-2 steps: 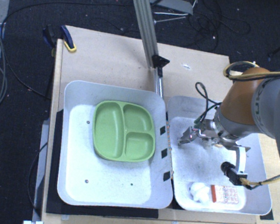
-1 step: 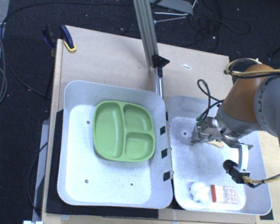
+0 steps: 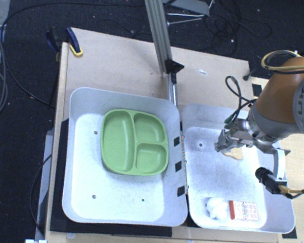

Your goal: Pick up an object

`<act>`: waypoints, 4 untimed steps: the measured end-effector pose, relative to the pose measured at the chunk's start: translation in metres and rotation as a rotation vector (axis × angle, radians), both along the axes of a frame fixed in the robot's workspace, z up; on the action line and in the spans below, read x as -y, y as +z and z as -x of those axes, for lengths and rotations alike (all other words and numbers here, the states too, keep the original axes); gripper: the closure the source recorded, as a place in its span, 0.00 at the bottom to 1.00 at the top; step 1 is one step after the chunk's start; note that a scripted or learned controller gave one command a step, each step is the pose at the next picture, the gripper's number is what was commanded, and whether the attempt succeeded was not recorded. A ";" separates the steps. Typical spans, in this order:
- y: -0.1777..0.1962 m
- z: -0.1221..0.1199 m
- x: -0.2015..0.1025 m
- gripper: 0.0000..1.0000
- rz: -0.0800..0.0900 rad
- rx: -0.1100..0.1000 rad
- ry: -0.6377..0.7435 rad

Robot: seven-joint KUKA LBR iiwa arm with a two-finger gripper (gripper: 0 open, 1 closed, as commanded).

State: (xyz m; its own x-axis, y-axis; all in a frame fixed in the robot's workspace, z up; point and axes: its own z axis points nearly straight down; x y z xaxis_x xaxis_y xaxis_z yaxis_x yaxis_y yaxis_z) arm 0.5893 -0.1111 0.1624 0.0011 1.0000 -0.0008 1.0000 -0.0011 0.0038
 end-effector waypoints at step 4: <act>0.063 0.033 -0.152 1.00 -0.003 -0.006 0.009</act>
